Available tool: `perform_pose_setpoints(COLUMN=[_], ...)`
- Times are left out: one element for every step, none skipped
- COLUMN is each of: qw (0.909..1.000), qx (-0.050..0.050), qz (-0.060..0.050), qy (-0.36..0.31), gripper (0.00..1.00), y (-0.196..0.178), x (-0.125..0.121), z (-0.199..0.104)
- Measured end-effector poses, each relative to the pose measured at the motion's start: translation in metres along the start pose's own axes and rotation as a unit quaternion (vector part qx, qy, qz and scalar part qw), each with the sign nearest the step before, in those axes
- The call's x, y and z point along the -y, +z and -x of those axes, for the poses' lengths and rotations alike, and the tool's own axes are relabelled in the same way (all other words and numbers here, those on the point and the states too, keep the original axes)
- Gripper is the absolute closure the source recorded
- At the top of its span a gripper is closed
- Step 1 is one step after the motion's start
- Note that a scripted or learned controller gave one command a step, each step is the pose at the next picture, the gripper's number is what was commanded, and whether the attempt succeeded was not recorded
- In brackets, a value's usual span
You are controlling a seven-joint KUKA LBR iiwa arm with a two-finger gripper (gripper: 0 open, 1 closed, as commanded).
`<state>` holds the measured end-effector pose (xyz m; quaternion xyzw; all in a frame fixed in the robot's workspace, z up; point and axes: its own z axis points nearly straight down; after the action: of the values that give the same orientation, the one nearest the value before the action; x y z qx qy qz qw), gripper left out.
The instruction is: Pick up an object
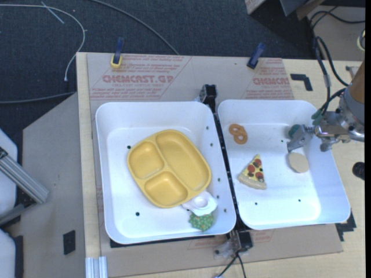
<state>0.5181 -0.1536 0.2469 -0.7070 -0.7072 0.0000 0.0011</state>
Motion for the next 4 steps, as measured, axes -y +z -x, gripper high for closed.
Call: perform_pose_setpoints(qw=[1.0000, 1.0000, 1.0000, 1.0000], qx=[-0.001, -0.001, -0.001, 0.000], qz=[-0.002, -0.002, -0.002, 0.001], qy=[0.000, 0.000, 0.001, 0.000], gripper=[0.00, 0.00, 0.00, 1.00], y=[0.042, 0.090, 0.135, 0.121], x=[0.000, -0.008, -0.008, -0.010], z=[0.003, 0.005, 0.011, 0.011])
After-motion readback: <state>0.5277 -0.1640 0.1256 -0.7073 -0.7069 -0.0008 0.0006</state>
